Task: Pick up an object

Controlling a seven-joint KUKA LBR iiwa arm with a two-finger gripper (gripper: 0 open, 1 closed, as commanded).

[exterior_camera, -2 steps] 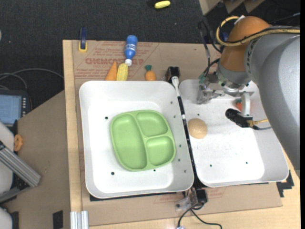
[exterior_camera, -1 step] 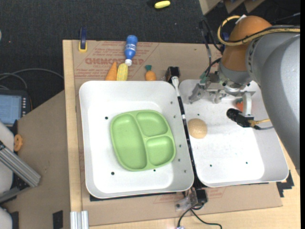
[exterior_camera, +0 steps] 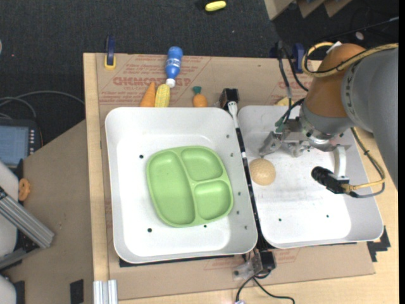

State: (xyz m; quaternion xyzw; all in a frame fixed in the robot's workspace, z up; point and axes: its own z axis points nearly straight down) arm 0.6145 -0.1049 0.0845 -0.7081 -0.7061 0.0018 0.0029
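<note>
Gripper [exterior_camera: 292,142] sits low over the back of the right bin [exterior_camera: 304,223]; finger state cannot be told from this angle. Nothing visible between them. Just in front and to its left, a tan rounded object [exterior_camera: 262,171] lies on the bin floor by the dividing wall. Left bin [exterior_camera: 126,189] contains a green three-compartment tray [exterior_camera: 188,185], lying flat near centre.

Even, fairly bright overhead light fills the scene. The white bins [exterior_camera: 126,233] verge on overexposure and show mild glare along their rims. Shadows are soft and short, falling close beneath the arm [exterior_camera: 364,81] and along the tabletop [exterior_camera: 95,170] edges. Focus is slightly soft throughout; the dark floor [exterior_camera: 57,18] looks grainy.
</note>
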